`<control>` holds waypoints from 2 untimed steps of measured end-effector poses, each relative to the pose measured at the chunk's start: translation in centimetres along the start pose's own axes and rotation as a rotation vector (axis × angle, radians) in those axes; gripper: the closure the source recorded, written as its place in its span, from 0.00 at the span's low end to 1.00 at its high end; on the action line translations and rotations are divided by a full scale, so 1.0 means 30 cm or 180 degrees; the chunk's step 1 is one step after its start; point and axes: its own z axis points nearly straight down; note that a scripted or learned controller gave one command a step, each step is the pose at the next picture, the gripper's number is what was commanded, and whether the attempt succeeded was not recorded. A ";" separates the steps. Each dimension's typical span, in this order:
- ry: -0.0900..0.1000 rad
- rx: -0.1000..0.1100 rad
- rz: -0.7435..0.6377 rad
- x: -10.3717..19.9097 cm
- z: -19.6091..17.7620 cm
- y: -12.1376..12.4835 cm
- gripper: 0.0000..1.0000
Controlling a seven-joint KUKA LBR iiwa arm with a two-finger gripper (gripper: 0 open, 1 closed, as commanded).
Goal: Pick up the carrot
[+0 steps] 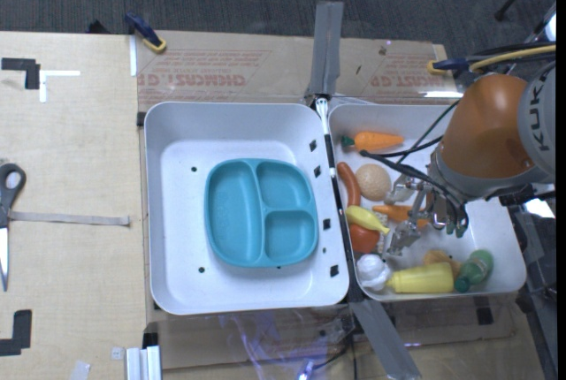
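The pincer [409, 226] hangs low over the right bin [506, 232]; whether it is open or closed cannot be determined. The carrot [377, 140] lies behind it, near the bin's far wall.

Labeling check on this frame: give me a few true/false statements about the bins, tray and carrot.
1. The blue divided tray lies in the left bin. True.
2. The carrot lies on the tray. False: it lies in the right bin, near the far wall.
3. The tool hangs over the right bin. True.
4. The tool is touching the carrot. False: it is apart from it, nearer the middle of the bin.
5. Scissors lie inside the left bin. False: they lie on the bench, left of both bins.
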 end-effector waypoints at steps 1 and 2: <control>-0.0001 0.0010 0.1101 0.015 0.001 -0.004 0.00; -0.0025 0.0009 0.1094 0.005 -0.033 -0.004 1.00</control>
